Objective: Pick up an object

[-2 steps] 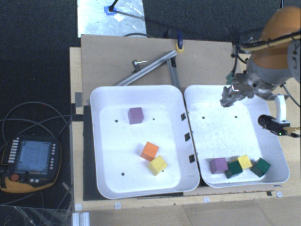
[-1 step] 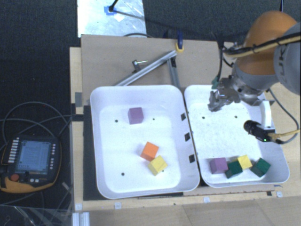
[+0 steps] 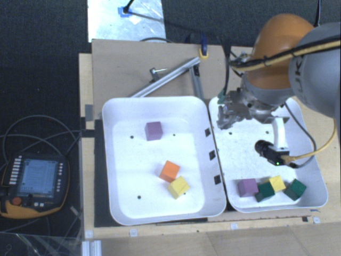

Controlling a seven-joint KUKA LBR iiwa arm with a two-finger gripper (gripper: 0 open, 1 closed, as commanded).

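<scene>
Nearest the bench's front edge, the right shallow white plastic bin (image 3: 314,199) holds a row of small blocks along its front wall: a purple cube (image 3: 247,186), a dark green block (image 3: 264,191) touching it, a yellow cube (image 3: 277,183) just behind that, and a second dark green block (image 3: 295,189) at the right end. They sit crowded together and near the rim, so fingers coming down would have little room on either side, and the front wall blocks a low approach.

In the left white bin (image 3: 114,159), a yellow cube (image 3: 178,186) and an orange cube (image 3: 169,170) touch corner to corner near the middle. Farther back a lone purple cube (image 3: 153,130) stands well apart from everything, with bare floor all around. It looks the easiest target. These blocks appear light, rigid and smooth-faced, probably wood or plastic, unlikely to deform or break; two opposite flat faces, taken squarely, would give the surest hold, since a skewed pinch could let a cube twist out.

Farther back again, the metal two-finger gripper (image 3: 230,113) hangs over the rear left part of the right bin, beside the divide between the bins. Whether it is spread or closed cannot be told, and no block sits at it. The grey arm with its orange band (image 3: 279,36) reaches in from the right.
</scene>
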